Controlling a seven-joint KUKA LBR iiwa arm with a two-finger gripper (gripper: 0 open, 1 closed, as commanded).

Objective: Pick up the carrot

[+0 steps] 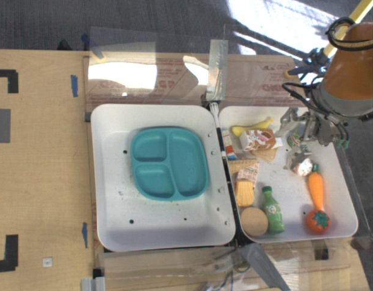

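Carrot (316,190) is lying flat on the floor of the right bin (350,223), over toward the 3 o'clock side, leafy end pointing up at about 12 and the tip aiming down at the tomato (318,220), which is sitting just below it at 6 o'clock. So nothing is getting lifted yet, as far as I can see.

The claw (302,162) is hanging just off the carrot's top end, around its 11 o'clock, with the orange-banded arm (350,65) coming in from 1 o'clock. There's a small white-and-red bit right at the tip of the claw that I can't identify, and honestly I can't tell how wide the claw is standing or whether it's got anything in it. It's a tangle of metal and cables from this angle. The carrot itself is clearly not between anything; its whole length is showing on the bin floor.

My read: the approach is mostly there, but the actual grab and the lift are both still to do. The claw is looking like it needs to be shifting toward 5 o'clock to get over the carrot's middle.

Other clutter in that bin: a green bottle (272,209), corn cob (244,193), a banana (254,126) and some snack packets. The left bin (108,180) is just holding a teal divided plate (170,163).
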